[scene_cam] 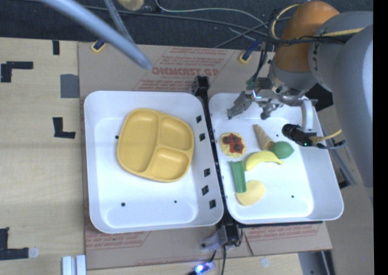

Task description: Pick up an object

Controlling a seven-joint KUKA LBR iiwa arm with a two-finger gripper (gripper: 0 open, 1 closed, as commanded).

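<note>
Your two-finger gripper (251,106) hangs over the top-left part of the right white bin (315,198), its 2 fingers spread apart with nothing between them. The toy food lies toward 5 o'clock from it: a small round pizza piece (233,143) sits nearest, then a tan ice-cream cone (262,135), a green ball (282,149), a yellow banana (262,160), a green cucumber stick (238,176) and a pale yellow chip-shaped piece (251,193). The yellow divided plastic plate (155,145) rests in the left white bin (100,146), at 8 o'clock.

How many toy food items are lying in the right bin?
5, clustered at its left-centre: pizza, cone with green ball, banana, green stick, yellow piece. The arm may hide others.
</note>
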